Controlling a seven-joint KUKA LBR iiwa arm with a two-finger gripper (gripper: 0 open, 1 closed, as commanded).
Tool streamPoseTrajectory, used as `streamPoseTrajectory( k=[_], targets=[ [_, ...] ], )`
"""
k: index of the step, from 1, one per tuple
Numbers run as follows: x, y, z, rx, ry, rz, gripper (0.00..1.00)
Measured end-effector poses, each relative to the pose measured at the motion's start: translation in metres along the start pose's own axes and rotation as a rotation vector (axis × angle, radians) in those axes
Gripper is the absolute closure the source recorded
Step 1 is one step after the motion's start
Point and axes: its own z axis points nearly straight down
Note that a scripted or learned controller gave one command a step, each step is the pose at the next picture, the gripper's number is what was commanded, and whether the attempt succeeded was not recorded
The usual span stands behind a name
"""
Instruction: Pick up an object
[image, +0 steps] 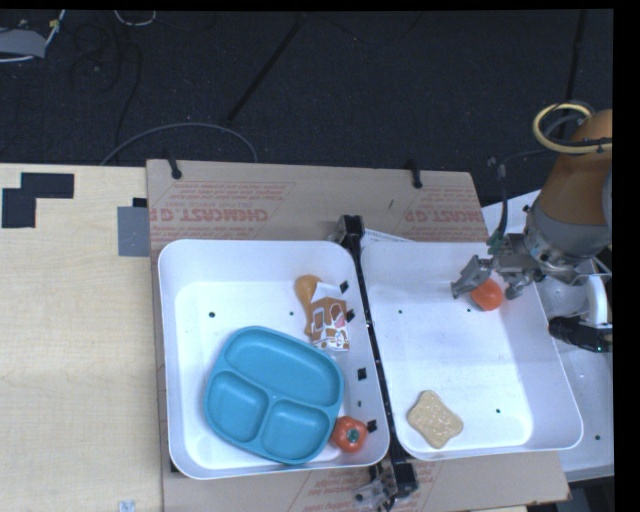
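My gripper (492, 284) hangs over the upper right part of the right bin (556, 412), reaching in from the right. A small orange-red round object (487, 296) sits between its two grey fingers (467, 281), and the jaws are closed against its sides. It looks lifted just above the bin floor, though the height is hard to judge. A tan biscuit-like piece (434, 419) lies near the front of the same bin, well away from the gripper.
The left bin (168, 300) holds a blue divided plate (272, 395), a red tomato (349, 434) at its front right corner, a brown drumstick-shaped piece (307, 291) and a small patterned carton (329, 326). A black divider (365, 330) separates the bins.
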Motion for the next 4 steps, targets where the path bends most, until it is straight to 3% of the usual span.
streamPoseTrajectory(
  k=[1,2,4],
  targets=[
    [0.005,0.0,0.044,0.001,0.001,0.0,0.0],
    [0.004,0.001,0.031,-0.002,0.0,0.001,1.0],
    [0.001,0.003,-0.075,-0.009,-0.002,-0.002,1.0]
  ],
)
